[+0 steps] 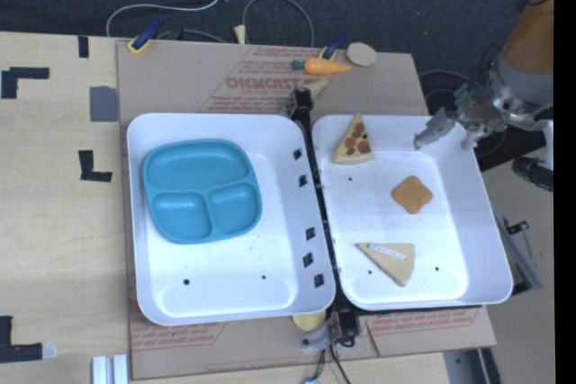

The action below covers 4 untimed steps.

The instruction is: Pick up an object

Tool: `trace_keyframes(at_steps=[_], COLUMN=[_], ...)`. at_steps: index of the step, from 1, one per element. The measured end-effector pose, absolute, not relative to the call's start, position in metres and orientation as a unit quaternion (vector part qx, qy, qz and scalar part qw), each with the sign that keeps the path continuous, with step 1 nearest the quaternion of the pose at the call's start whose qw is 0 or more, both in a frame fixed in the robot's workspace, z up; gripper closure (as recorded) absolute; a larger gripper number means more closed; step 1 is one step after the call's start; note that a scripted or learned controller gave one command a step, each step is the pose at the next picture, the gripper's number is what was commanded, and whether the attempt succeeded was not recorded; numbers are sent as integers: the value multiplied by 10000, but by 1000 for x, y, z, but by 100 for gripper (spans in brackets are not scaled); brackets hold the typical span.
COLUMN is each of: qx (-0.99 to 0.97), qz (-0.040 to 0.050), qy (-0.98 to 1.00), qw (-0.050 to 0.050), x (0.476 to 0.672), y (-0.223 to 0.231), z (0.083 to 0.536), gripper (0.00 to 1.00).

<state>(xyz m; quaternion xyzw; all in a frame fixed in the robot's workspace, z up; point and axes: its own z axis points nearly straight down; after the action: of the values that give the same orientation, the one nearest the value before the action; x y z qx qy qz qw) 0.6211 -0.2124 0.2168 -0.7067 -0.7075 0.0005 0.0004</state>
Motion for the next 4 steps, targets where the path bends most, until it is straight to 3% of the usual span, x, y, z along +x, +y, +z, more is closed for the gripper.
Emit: trace_keyframes(at_steps=[1,2,3,4], qx=[-7071,-7039,-7045,-7055], qz=[6,-28,80,47], qy=[-7071,-7103,-7097,-7087], qw=[-24,-47,66,10], x=[567,628,666,667], y=[-188,-111,-119,-119], z=[82,88,85,96], gripper=[0,0,0,100])
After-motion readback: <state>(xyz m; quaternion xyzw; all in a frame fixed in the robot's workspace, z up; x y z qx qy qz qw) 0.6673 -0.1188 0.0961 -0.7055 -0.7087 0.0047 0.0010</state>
